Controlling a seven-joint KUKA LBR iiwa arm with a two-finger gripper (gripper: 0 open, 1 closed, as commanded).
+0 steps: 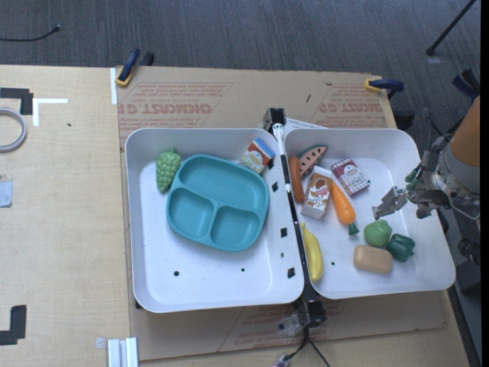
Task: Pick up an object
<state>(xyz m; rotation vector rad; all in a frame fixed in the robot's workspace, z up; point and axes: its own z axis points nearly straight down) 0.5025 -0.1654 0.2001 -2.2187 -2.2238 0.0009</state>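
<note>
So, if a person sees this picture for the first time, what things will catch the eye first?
Most striking is the teal divided tray, which takes up much of the left bin, with green toy grapes at its upper left corner. Next comes the right bin, crowded with toy food: an orange carrot, a yellow banana and a watermelon slice. The gripper hovers over that bin's right side.

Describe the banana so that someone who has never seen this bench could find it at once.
Start at the right bin. Follow its left wall, beside the divider, down to the lower end: the banana lies there lengthwise. It is the one yellow item, long and curved, apart from the tan bread roll further right.
</note>
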